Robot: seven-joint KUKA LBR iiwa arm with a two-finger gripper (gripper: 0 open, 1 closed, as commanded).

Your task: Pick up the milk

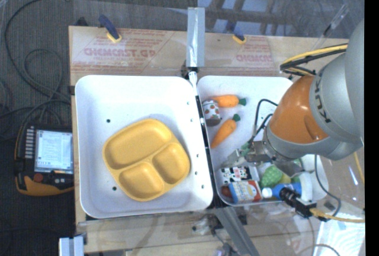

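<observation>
Camera view: the counter (136, 50) bears two white bins. The left bin (100, 101) holds a yellow divided tray (147, 158). The grey and orange arm (320, 112) hangs over the right bin (207, 86), hiding the claw, so whether it is open or closed cannot be told. Two carrots (225, 101) lie at the far left of that bin. The milk (235, 174), a small black-and-white patterned carton, lies at the near left, touching a red-labelled bottle (246, 191).

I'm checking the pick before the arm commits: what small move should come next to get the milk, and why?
Probably a short shift toward the near edge of the right bin, to centre over the milk. The carton lies by that edge beside a red packet, while the arm's wrist hangs further back, hiding the gripper.
</observation>
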